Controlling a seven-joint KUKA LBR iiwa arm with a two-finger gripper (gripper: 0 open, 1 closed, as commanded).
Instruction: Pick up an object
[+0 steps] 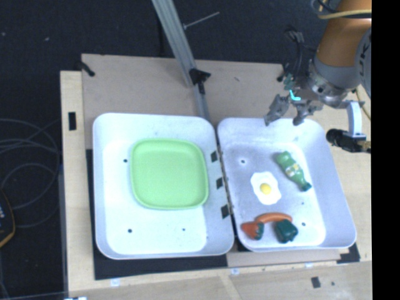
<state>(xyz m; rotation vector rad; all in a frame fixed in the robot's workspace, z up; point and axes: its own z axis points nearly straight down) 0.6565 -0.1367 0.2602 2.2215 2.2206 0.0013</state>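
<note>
Green bottle point(292, 170), fried egg point(266, 189), sausage point(273, 218) and a dark green piece point(286, 230) lie untouched in the right bin point(334, 186). Hand point(285, 114) hovers over that bin's far rim, fingers spread and bare. No grasp made yet; descent and closure remain.

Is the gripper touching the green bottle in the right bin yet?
Apart. The camera view shows the gripper open over the right bin's far edge, with bare white floor between its fingertips and the green bottle.

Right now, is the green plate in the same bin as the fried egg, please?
No, the green plate lies in the left bin, the fried egg in the right bin.
</note>
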